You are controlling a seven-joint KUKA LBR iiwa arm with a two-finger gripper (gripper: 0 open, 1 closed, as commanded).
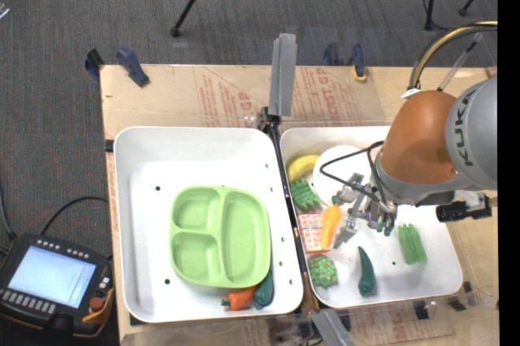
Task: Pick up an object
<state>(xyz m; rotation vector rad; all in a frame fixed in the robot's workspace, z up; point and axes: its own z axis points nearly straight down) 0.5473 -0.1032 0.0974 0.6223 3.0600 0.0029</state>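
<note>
Bins sit side by side: the left bin (138, 174) holds a green divided plate (220, 236). In the right bin (439, 271), an orange carrot (330, 226) lies left of centre, touching the gripper (351, 232); I cannot tell its grip. A green pepper (366, 271) lies nearer.

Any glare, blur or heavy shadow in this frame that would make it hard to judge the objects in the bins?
Camera view: lighting is even and soft, with only faint shadows under the green divided plate and toys. The white bins are bright but not blown out. The hand area is slightly soft and cluttered beside the orange carrot, so finger detail is unclear. The image is low resolution overall.
</note>
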